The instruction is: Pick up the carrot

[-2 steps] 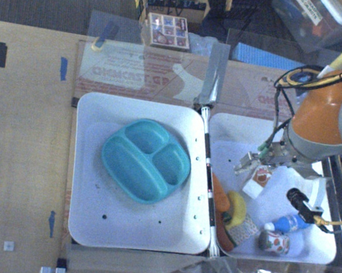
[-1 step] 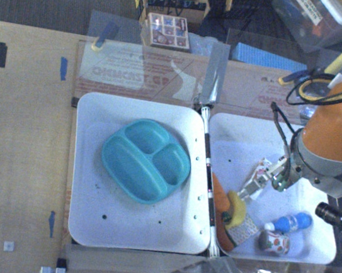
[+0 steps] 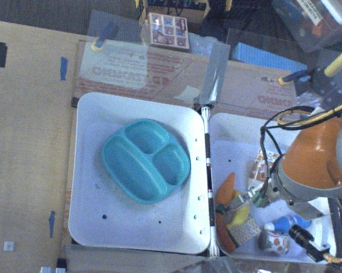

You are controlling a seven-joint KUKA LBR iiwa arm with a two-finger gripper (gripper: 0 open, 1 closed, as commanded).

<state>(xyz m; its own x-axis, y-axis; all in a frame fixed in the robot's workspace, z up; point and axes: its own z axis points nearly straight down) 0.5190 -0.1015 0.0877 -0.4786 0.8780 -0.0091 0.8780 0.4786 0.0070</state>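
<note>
The carrot (image 3: 228, 187) is an orange wedge lying near the left wall of the right bin (image 3: 235, 133), its tip pointing toward the far side. My gripper (image 3: 256, 197) hangs low under the orange-banded wrist (image 3: 312, 161), just right of the carrot and over a cluster of toys. The wrist hides much of the gripper. Nothing shows the carrot being held; it rests on the bin floor.
Next to the carrot lie a yellow piece (image 3: 242, 212), a red piece (image 3: 226, 238), a grey checked item (image 3: 246, 230), a printed cup (image 3: 275, 242) and a blue item (image 3: 283, 223). A small packet (image 3: 260, 167) lies farther back. The left bin (image 3: 83, 215) bears a teal divided plate (image 3: 146, 159).
</note>
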